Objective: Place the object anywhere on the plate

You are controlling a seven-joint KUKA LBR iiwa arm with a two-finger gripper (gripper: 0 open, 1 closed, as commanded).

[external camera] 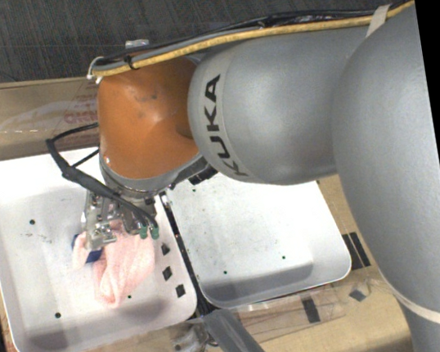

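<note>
The gripper (117,229) hangs over the middle of the left bin (16,245), under the arm's orange band. Right below it lies a pale pink plate-like thing (125,269), tilted toward the bin's front. A small blue and white object (87,248) shows at the gripper's left side, touching the pink thing's upper edge. The metal fingers are crowded together in shadow, and I cannot make out whether anything sits between them.
The right bin (255,240) lies beside the left one, partly under the big grey arm (298,92). Cables run along the arm's top and down its left side. Cardboard lines the bench under both bins.
</note>
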